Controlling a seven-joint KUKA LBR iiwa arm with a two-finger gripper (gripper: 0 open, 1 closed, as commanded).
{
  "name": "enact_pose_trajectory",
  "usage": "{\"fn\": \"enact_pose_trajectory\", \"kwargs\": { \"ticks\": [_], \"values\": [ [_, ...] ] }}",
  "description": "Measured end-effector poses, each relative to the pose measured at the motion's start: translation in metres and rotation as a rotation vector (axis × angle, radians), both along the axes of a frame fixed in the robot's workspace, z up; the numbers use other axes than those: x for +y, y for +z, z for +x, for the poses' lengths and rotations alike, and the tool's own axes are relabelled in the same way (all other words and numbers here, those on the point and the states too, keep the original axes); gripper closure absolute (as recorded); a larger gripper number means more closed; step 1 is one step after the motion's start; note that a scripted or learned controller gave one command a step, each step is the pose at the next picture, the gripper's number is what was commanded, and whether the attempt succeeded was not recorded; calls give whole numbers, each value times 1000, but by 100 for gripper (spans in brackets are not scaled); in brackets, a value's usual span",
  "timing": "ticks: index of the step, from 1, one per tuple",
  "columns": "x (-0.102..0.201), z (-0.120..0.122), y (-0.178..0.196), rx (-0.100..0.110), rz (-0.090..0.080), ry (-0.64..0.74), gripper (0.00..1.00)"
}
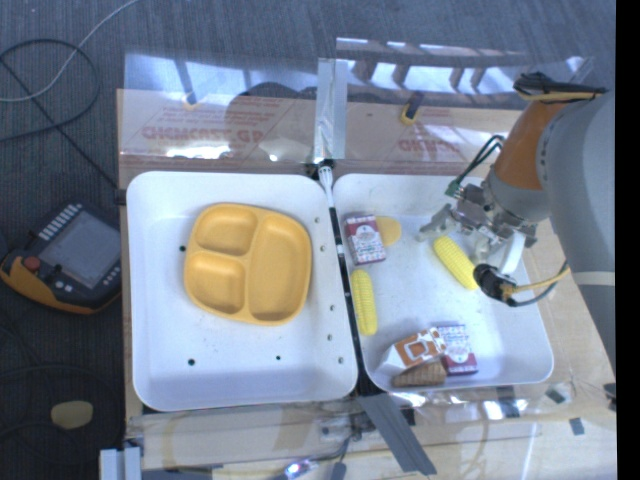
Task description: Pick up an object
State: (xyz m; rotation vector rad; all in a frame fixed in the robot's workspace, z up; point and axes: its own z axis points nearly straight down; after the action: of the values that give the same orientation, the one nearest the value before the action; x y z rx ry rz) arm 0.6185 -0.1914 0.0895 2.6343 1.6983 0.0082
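nearest the lens, at the front of the right bin (540,363), sits a small cluster: a red-and-white packet (455,347) touching an orange packet (418,349), with a brown cone-shaped piece (420,373) just in front of them.

taking the divider between the two bins as the landmark: a yellow corn cob (365,301) lies just right of it, running along it. farther back, also just right of the divider, a red-and-white carton (365,239) rests with a rounded yellow piece (389,231) touching its far side. well right of the divider, a second corn cob (454,261) lies at a slant, and the gripper (478,240) hangs just beside and above it, tilted, with cables trailing from it. whether it is spread or closed cannot be told, and nothing shows clamped in it.

left of the divider, the left bin (160,368) holds one thing, a yellow divided plate (247,263), lying flat near the middle.

as a judgement, the pick is not yet done: every object rests on a bin floor. the slanted cob looks the likeliest target, so a descent, a close and a lift all seem left.
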Motion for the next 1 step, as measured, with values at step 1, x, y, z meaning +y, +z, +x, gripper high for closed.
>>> {"fn": "enact_pose_trajectory", "kwargs": {
  "ticks": [1],
  "values": [
    [-1,0,10,1,-5,2,100]
  ]
}}
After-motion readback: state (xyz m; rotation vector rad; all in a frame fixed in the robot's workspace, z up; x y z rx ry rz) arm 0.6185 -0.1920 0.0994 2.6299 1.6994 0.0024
